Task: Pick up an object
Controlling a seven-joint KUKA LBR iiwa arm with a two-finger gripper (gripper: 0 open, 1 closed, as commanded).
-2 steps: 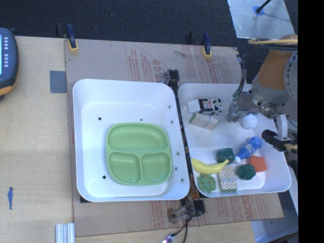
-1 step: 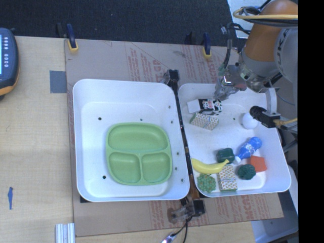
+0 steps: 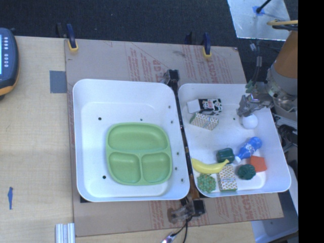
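My gripper (image 3: 247,105) hangs over the far right part of the right bin (image 3: 271,189), just above a white ball (image 3: 249,121). The ball lies on the bin floor below the gripper, and I cannot tell whether they touch. Further left lie a black-and-white box (image 3: 209,105) and a patterned box (image 3: 204,120). Toward the front are a blue bottle (image 3: 250,148), a red block (image 3: 258,163), a dark green ball (image 3: 246,172), a teal piece (image 3: 226,155) and a banana (image 3: 209,166).
The left bin (image 3: 81,135) holds a green divided plate (image 3: 138,153). A leafy green item (image 3: 206,183) and a speckled box (image 3: 228,177) sit at the right bin's front. The grey arm with its orange band (image 3: 288,54) comes in from the right.
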